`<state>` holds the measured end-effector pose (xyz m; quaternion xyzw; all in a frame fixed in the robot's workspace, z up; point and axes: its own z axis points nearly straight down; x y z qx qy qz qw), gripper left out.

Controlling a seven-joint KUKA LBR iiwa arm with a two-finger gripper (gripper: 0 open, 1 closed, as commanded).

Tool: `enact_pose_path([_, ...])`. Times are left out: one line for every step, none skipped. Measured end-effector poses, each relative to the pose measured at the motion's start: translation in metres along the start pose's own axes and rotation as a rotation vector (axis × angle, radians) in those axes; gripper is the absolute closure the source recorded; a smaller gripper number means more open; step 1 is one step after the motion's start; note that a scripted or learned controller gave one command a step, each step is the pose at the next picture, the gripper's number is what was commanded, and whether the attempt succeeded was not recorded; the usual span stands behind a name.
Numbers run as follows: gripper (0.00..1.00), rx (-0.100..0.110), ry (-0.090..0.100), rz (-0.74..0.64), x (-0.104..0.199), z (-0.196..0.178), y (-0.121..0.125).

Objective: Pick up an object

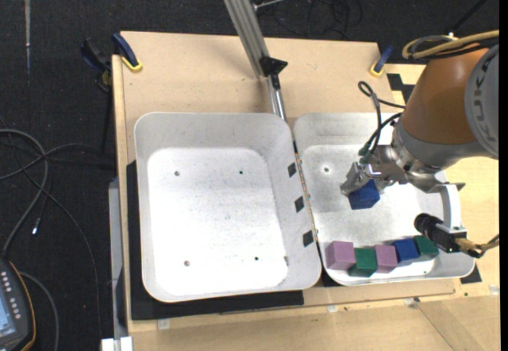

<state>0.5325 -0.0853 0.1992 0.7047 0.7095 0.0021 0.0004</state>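
Wooden bench (198, 75), right bin (333, 131) (white), gripper (361, 183) clamped on blue cube (365, 197), blocks along near edge

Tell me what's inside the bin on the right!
Inside the right bin the end effector sits at a blue block. Pink, green, pink, blue and green blocks line the front. The arm hides part.

Matt speckled white plastic bins (214, 131) on a smooth pale wooden bench (198, 75).
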Motion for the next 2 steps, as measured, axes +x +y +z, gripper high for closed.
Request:
enact_pose_path([1.00, 0.004, 0.000, -0.004, 0.081, 0.005, 0.010])
enact_pose_path([1.00, -0.002, 0.001, -0.005, 0.148, -0.072, -0.023])
